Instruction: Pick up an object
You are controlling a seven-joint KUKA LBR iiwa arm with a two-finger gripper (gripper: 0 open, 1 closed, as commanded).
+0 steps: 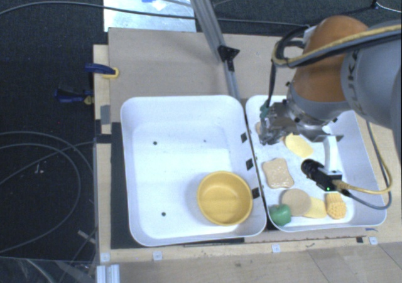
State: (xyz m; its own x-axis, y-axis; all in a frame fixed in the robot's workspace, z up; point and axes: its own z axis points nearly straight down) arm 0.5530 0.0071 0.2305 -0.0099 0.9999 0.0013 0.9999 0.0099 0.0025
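Over the right bin (367,144) the jaws hang low, their state untellable, nothing visibly lifted yet.

arm (370,62): grey shell | orange band | black and yellow cables | small green light

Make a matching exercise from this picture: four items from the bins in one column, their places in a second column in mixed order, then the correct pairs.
Items
1. round yellow plastic bowl
2. small green rounded toy
3. yellow corn cob toy
4. tan bread slice toy

Places
A. near right corner of the right white bin
B. near left corner of the right bin
C. left white bin, near its front right
D. middle of the right bin, near the divider

Pairs: 1-C, 2-B, 3-A, 4-D
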